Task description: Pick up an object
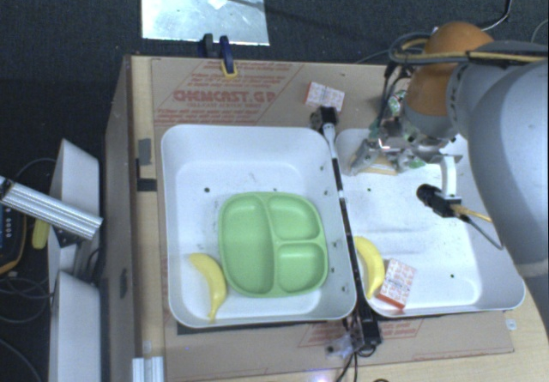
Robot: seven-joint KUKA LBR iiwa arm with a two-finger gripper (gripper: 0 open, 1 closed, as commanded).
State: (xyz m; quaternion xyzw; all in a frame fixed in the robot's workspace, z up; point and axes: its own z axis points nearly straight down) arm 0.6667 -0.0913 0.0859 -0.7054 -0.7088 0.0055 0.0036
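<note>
My gripper (pixel 390 155) hangs low over the far left corner of the right bin (pixel 446 277). A small pale tan thing (pixel 371 169) lies on the bin floor just under it, partly hidden by the gripper. I cannot tell whether the two touch. At the near left corner of the same bin lie a yellow banana (pixel 372 263) and, beside it, a small red and white packet (pixel 396 281). The left bin (pixel 249 153) holds a green divided plate (pixel 273 243), with a second yellow banana (pixel 209 282) against the plate's near left edge.
The divider between the bins (pixel 340 200) runs close to the left of the gripper. A small red and white card (pixel 324 97) lies on the cardboard behind the bins. The arm's grey body (pixel 506 157) covers the right bin's far right side.
</note>
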